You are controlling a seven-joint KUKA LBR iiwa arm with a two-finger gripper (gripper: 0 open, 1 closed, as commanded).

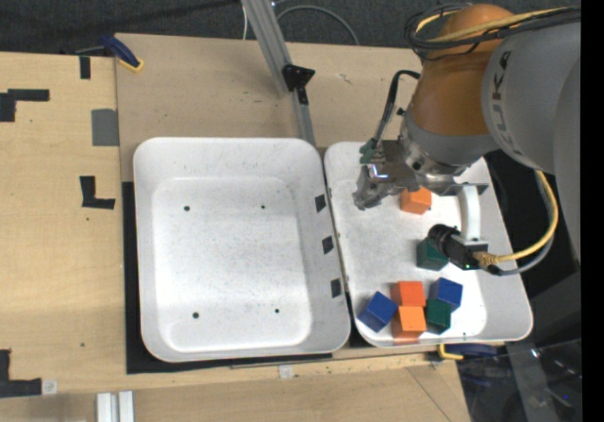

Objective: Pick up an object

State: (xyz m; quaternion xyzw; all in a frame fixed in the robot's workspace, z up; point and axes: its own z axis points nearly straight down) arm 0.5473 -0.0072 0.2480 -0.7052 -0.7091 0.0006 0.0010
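Orange shows just right of the fingers [373, 186]: a small orange block [415, 200] lying on the floor of the right bin [377, 250], close beside the tool and partly under the arm [491, 90]; you can take it as the likeliest thing to pick, though it sits beside the tips, not between them; whether the fingers are spread or closed you cannot tell, since the wrist body hides the gap from above, and nothing visible is gripped. The arm reaches in from the right and stands low over the bin's upper half, which suits a downward grasp there. Look to the near end of the same bin; a loose cluster rests against the front wall: a blue cube [377, 310], two orange cubes [410, 306], a green cube [438, 316] and another blue cube [449, 292], touching or nearly so; packed that tightly they leave little room for fingertips. A dark green block [433, 253] lies apart, mid-bin, near a black fitting. The left bin [151, 175] holds nothing to grasp; both bins sit side by side on the desk [57, 222]. Judge the pick as not yet made.
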